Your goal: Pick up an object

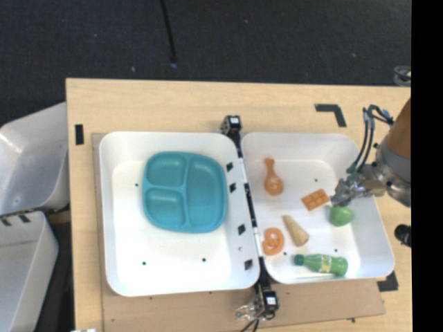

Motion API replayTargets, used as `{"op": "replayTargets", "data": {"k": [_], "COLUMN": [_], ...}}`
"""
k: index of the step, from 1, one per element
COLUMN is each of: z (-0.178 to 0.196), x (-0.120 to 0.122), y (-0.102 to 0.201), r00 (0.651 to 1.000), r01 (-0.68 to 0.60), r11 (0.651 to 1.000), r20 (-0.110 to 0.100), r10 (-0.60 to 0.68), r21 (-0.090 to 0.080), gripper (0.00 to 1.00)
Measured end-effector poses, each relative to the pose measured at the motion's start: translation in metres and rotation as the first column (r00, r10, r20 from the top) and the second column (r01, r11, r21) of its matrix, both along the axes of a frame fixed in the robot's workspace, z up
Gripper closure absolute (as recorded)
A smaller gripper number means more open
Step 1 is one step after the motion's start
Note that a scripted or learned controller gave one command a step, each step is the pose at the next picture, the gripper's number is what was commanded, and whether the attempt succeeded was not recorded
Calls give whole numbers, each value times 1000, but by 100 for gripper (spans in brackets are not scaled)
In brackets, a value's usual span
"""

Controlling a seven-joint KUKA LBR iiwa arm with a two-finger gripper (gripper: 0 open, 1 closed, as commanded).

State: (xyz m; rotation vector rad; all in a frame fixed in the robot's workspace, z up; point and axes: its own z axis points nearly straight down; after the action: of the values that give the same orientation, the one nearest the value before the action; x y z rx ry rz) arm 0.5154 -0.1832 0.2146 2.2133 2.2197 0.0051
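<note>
We see the gripper [344, 194] low in the right bin [367, 254], just above a green round object [340, 216] and beside an orange waffle piece [315, 200] — whether its fingers are open or closed we cannot tell. Nearby lie a tan cone [296, 229], an orange ring [273, 241], an orange gourd shape [273, 180] and a green bottle [320, 263] (on its side). The left bin [124, 268] holds a teal divided plate [185, 191] — both bins rest on the wooden tabletop [173, 102].
</note>
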Motion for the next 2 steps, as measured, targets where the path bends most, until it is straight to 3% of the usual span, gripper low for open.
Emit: {"op": "replayTargets", "data": {"k": [1, 2], "z": [47, 52], "x": [2, 3], "y": [7, 53], "r00": [1000, 1000], "r01": [-2, -5], "r11": [1000, 1000], "r20": [0, -5], "r10": [2, 5], "r21": [1, 4], "gripper": [100, 100]}}
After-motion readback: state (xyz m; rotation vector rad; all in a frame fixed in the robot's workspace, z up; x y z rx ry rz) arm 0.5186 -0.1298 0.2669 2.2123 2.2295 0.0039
